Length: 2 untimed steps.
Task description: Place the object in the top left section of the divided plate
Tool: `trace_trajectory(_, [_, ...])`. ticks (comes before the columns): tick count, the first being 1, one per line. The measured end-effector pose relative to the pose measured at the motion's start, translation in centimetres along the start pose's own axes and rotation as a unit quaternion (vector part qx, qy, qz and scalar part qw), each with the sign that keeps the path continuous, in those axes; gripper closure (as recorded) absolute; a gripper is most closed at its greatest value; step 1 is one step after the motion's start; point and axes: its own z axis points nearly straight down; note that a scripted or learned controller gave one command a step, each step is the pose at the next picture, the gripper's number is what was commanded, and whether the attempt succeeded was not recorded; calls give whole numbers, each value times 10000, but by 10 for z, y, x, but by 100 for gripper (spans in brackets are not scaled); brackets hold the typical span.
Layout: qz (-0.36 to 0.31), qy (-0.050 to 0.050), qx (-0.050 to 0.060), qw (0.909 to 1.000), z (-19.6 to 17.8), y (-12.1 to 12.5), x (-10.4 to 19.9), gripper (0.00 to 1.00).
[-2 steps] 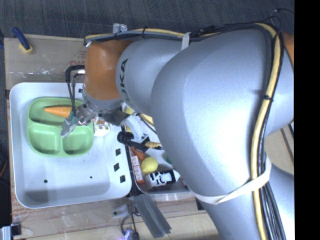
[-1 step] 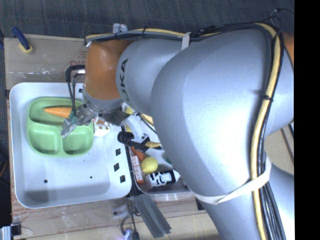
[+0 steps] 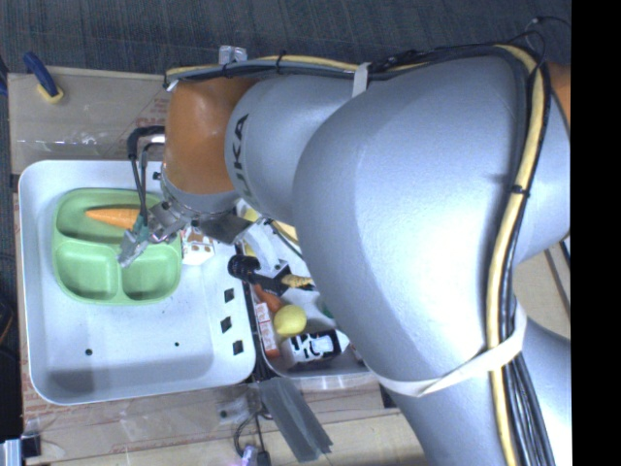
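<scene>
A green divided plate (image 3: pixel 92 270) lies in the left white bin (image 3: pixel 58 357). An orange carrot-shaped object (image 3: pixel 114 217) rests in the plate's upper section. My gripper (image 3: pixel 136 244) hangs just right of the carrot, over the ridge between the plate's sections, its fingertips pointing down and left. Nothing shows between the fingers, and the carrot lies apart from them. The orange wrist band (image 3: pixel 199 149) sits directly above the gripper.
The right bin (image 3: pixel 291 372) holds several items, among them a yellow round fruit (image 3: pixel 290 319), a black and white pack (image 3: pixel 315 346) and a small white box (image 3: pixel 197 249) near the divider. The big grey arm (image 3: pixel 408 221) covers most of that bin.
</scene>
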Motion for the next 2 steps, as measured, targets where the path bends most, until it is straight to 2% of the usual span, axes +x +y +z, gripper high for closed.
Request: trace_trajectory(2, [0, 0, 0, 10000, 0, 0, 0, 0])
